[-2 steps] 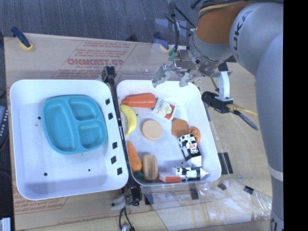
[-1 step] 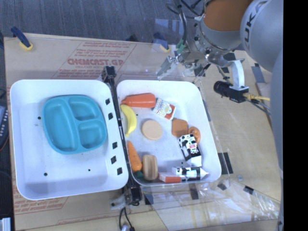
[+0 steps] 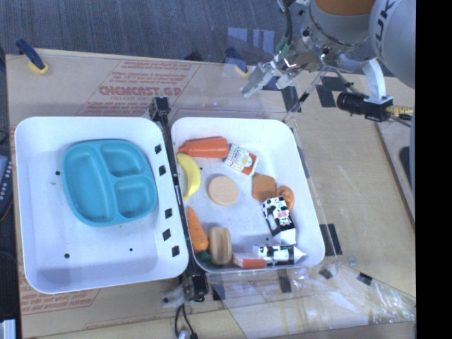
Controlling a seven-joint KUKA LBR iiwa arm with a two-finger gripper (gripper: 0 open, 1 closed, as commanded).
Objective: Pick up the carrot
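Gripper (image 3: pixel 263 78) hung above bench behind right bin (image 3: pixel 304 162), outside its far rim. Fingers (image 3: pixel 252 85) stood slightly parted, nothing held between them. Carrot (image 3: pixel 197 229) lay in right bin against left wall, toward near corner, just beside bread roll (image 3: pixel 219 245) and below banana (image 3: pixel 188 176). Carrot well apart from gripper. Left bin (image 3: pixel 32 210) held blue divided tray (image 3: pixel 110 181). Sausage (image 3: pixel 204 147) lay at right bin's far edge.

Blue tray (image 3: pixel 109 182) in L bin (image 3: pixel 35 260); banana (image 3: pixel 188 176) in R.
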